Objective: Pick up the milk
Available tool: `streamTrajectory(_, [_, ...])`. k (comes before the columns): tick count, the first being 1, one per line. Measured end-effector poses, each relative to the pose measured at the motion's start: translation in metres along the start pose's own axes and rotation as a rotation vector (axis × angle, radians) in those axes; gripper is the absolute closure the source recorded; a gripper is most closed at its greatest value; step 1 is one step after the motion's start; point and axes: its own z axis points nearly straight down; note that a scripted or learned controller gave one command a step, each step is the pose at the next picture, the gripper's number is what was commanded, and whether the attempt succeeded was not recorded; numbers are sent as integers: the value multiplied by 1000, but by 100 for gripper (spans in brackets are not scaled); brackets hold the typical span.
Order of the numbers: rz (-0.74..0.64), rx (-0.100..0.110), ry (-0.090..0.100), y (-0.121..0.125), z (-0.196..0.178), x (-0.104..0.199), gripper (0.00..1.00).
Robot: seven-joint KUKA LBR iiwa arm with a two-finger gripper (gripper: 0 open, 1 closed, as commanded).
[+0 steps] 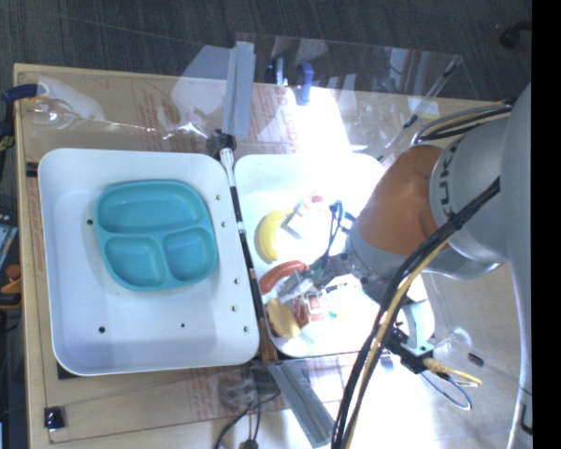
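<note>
The milk [309,215], a small white carton with red print, lies in the right bin [262,171] near its middle, washed out by glare. My gripper [310,283] reaches in from the right and hangs low over the front of that bin, in front of the milk and apart from it. It sits just above a red sausage-like piece [281,274] and a small white and red item [315,303]. The arm's orange band [407,209] covers the right part of the bin.
A yellow fruit [270,235] lies left of the milk. A brown food piece [282,318] rests at the right bin's front left corner. The left bin [65,325] holds a teal divided tray [156,234]. Cables [393,316] trail from the arm.
</note>
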Motion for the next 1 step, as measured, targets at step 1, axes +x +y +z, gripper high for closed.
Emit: streamTrajectory(1, [-50, -31, -22, 1, 29, 4, 0])
